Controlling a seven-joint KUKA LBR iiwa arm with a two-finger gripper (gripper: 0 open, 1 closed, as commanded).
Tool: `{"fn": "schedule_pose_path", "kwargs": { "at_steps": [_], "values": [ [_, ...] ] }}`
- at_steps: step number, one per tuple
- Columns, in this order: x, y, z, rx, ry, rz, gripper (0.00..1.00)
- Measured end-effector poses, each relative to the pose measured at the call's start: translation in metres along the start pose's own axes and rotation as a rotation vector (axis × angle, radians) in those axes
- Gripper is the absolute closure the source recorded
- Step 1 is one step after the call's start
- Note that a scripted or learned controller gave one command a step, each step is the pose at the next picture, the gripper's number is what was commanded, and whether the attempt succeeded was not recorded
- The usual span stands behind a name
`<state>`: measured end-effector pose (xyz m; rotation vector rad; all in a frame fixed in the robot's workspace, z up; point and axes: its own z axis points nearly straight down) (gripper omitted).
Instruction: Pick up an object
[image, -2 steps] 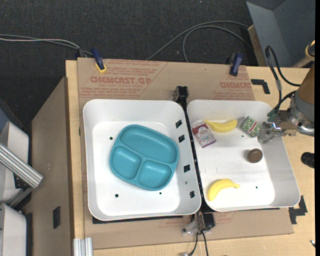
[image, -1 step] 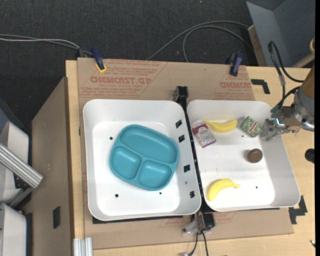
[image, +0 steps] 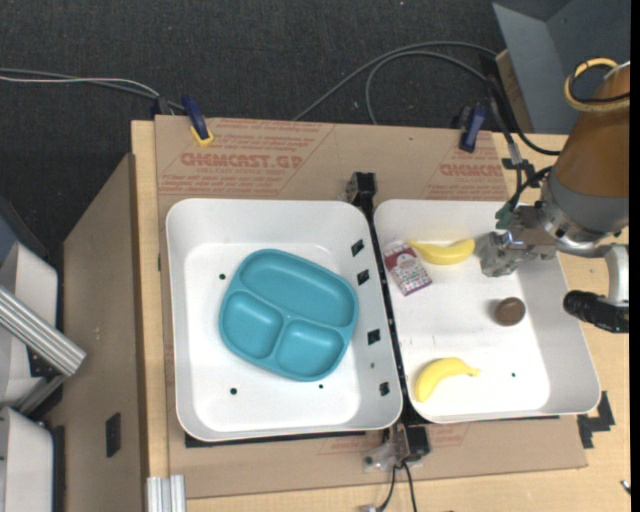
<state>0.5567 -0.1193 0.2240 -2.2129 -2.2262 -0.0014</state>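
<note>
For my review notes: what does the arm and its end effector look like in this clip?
The arm is a thick rounded grey body with an orange-tan band above the wrist and a yellow ring at its top. The end effector is a small grey metal assembly below a silver wrist flange, with dark cables alongside. A black part sticks out beside it.

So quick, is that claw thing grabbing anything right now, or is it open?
Gripper: cannot be told; it sits over the right bin, just right of the upper banana, with nothing visibly between its fingers.

Teal divided plate (image: 288, 327) in the left white bin (image: 190, 300)
</note>
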Motion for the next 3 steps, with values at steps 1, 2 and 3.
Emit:
{"fn": "schedule_pose_path", "kwargs": {
  "at_steps": [1,2,3],
  "values": [
    [0.059,0.017,-0.001,-0.003,0.000,-0.002,1.00],
    [0.112,0.017,0.008,0.002,0.001,-0.001,1.00],
    [0.169,0.015,0.012,0.002,0.001,-0.001,1.00]
  ]
}}
